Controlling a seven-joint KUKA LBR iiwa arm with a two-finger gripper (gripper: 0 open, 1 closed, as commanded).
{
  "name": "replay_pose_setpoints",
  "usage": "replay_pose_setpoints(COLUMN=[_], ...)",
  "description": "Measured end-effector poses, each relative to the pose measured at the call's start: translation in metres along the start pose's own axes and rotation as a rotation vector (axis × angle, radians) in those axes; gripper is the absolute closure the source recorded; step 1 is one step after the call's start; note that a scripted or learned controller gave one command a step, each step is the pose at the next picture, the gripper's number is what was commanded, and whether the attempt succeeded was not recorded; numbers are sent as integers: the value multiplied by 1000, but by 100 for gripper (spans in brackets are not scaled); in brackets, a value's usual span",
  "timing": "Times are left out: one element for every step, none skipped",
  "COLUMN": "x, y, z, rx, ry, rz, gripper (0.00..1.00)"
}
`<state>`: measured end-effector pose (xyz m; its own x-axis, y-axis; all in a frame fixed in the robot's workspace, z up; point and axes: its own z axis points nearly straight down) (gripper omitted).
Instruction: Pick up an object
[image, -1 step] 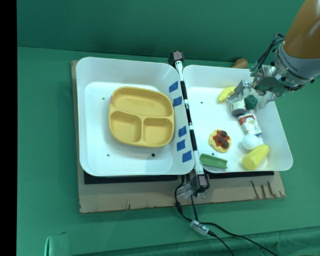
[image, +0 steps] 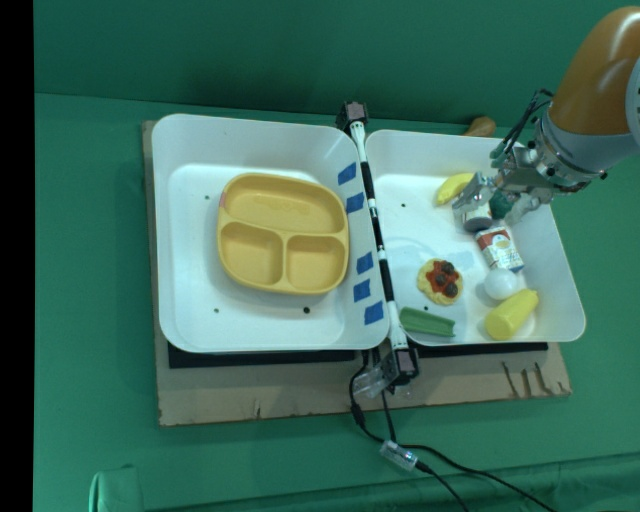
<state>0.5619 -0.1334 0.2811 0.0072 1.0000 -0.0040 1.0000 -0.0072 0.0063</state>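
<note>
Desk: green cloth all over, with a brown cardboard sheet (image: 300, 405) laid on it and two shallow white bins on top, side by side.
Left bin (image: 190, 290): holds a yellow three-part tray (image: 283, 233), lying flat near the bin's middle.
Divider: a thin black-and-white rod (image: 375, 235) runs along the seam where the bins meet, with blue tape squares (image: 360, 262) beside it on the left bin's wall.
Right bin (image: 405, 165): landmark for all that follows; every small thing lies in its right half or along its near edge.
Arm: grey with an orange band (image: 598, 70), reaching in over the right bin's far right corner.
Pincer (image: 490, 205): low over the far right part of the right bin, among a small cluster of things; whether its tips are apart or together cannot be told.
Banana-like yellow piece (image: 453, 187): far part of the right bin, just left of the pincer, long axis slanting from near-left to far-right.
Small can (image: 499, 248): red and white label, lying on its side just nearer than the pincer, long axis running far-left to near-right.
White ball (image: 500, 284): just nearer than the can, touching or almost touching the yellow bottle.
Yellow bottle (image: 512, 314): near right corner of the right bin, lying down, long axis slanting from near-left up to far-right.
Round biscuit with red topping (image: 440, 281): middle of the right bin, flat.
Green stick (image: 427, 322): near edge of the right bin, lying almost crosswise, left end slightly farther away.
Cables (image: 420, 462): black, trailing from the rod's near end across the desk.
</note>
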Motion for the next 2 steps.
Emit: replay_pose_setpoints(x=[-15,-52], y=[18,70], z=[80,95], rx=[-23,-9], ry=[-6,-2], rz=[-1,-1], gripper=[0,0])
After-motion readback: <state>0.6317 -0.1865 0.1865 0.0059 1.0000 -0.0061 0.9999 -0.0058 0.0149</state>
